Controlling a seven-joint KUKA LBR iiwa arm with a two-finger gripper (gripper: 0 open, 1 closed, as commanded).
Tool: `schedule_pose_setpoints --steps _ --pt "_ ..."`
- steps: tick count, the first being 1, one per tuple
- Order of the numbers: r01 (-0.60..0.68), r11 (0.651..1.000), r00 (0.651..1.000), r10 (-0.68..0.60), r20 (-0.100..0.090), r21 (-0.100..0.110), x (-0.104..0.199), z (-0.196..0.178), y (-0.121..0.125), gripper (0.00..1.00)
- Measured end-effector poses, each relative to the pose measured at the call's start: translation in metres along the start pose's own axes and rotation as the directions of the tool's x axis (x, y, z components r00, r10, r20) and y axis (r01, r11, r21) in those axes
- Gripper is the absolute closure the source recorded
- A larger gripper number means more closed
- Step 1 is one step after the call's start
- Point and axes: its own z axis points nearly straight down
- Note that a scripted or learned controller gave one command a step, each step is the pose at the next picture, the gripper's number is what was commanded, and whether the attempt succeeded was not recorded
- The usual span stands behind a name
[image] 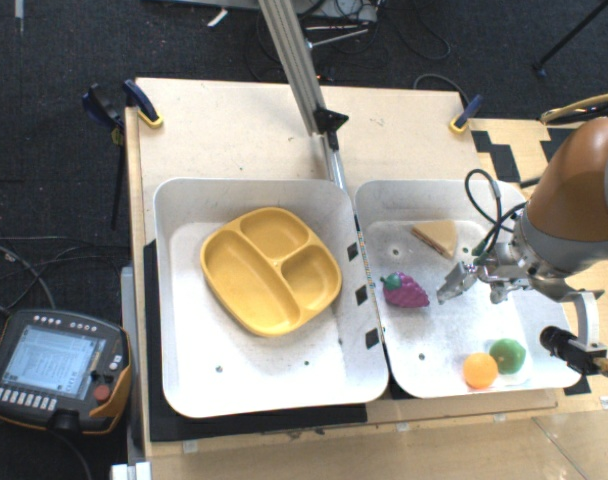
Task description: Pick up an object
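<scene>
Camera view from above: two white bins sit side by side, the left bin (pixel 184 368) carrying a yellow divided plate (pixel 271 269). My arm (pixel 574 203) reaches over the right bin (pixel 424 373), where my gripper (pixel 454 288) hangs with its fingers parted around nothing. Purple toy grapes (pixel 406 290) lie just beside my fingertips. A tan wedge (pixel 436 236) lies farther back; green ball (pixel 507 354) and orange ball (pixel 480 369) touch near the front.

- my arm (pixel 574 198): grey, orange band
- bins (pixel 174 228): white
- divided plate (pixel 271 270): yellow
- grape bunch (pixel 406 290): purple, green top
- ball (pixel 480 369): orange
- round fruit (pixel 507 354): green
- wedge (pixel 436 236): tan
</scene>
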Motion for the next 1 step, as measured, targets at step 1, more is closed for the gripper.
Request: schedule_pose_setpoints --steps 1 --pt "-0.001 1.0 1.0 0.001 0.0 0.0 0.0001 0.0568 -0.0109 0.0"
